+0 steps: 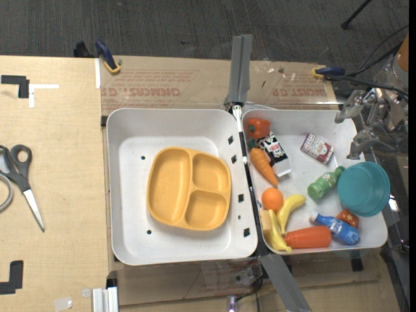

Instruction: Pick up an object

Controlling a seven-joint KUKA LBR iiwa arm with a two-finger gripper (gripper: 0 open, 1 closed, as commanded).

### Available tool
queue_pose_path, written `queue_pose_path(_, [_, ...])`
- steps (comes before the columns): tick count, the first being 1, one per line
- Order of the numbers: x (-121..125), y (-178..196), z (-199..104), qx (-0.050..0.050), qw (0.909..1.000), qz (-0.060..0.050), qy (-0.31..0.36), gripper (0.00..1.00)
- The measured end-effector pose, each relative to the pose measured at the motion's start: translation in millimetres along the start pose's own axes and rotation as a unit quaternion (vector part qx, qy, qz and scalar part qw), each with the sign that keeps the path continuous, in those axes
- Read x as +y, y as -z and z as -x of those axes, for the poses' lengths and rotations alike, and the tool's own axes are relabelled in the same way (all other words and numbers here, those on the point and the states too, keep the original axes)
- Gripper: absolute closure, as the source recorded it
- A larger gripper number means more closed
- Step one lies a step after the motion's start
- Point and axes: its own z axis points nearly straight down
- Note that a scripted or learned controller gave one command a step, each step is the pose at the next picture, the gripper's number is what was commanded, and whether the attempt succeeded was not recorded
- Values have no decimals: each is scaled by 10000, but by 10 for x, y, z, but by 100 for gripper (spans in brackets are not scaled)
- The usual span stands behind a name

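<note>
The right bin (305, 116) holds several toys: a carrot (263, 166), an orange (272, 199), a banana (286, 217), a red-orange sausage shape (309, 237), a blue bottle (337, 228), a green bottle (324, 184), a teal bowl (364, 187), a pink box (317, 147), a black-and-white carton (276, 153) and a red pepper (259, 126). My gripper (351, 131) hovers over the bin's far right corner, above the teal bowl. It is open, and nothing sits between its fingers.
The left bin (123, 174) carries a yellow divided plate (190, 188). Scissors (23, 177) lie on the wooden bench at far left. A grey divider post (239, 70) rises between the bins. Blue clamps (107, 56) hold the cardboard at the back.
</note>
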Motion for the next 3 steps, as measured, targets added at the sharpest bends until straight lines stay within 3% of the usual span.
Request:
queue_pose_path(1, [135,-1650,340,-14,10000,-4,-19,0])
queue_pose_path(2, [611,-1663,-172,6,9964,1,-848,0])
queue_pose_path(3, [582,-1666,-909,9,9952,-1,-974,0])
